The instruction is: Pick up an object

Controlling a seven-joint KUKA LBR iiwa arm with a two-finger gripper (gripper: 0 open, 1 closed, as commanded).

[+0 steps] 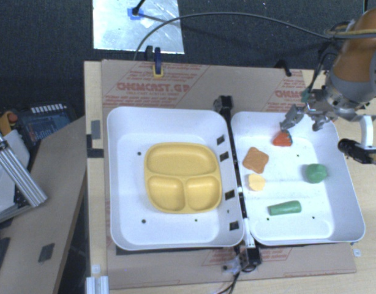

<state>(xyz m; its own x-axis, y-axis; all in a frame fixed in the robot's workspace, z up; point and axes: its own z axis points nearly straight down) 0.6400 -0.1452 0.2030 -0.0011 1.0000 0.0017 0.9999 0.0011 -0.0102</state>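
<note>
Looking at the right bin (341,164), you see the gripper (305,120) over its far edge, fingers spread with nothing between; the small red object (282,139) lies just below one fingertip

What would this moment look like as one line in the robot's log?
gripper: above right bin's far edge | nearest: red-orange piece | grasp: none seen | yellow tray: left bin

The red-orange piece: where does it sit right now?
The red-orange piece lies near the far edge of the right bin, just beyond the orange square, with the gripper directly above and beside it.
</note>
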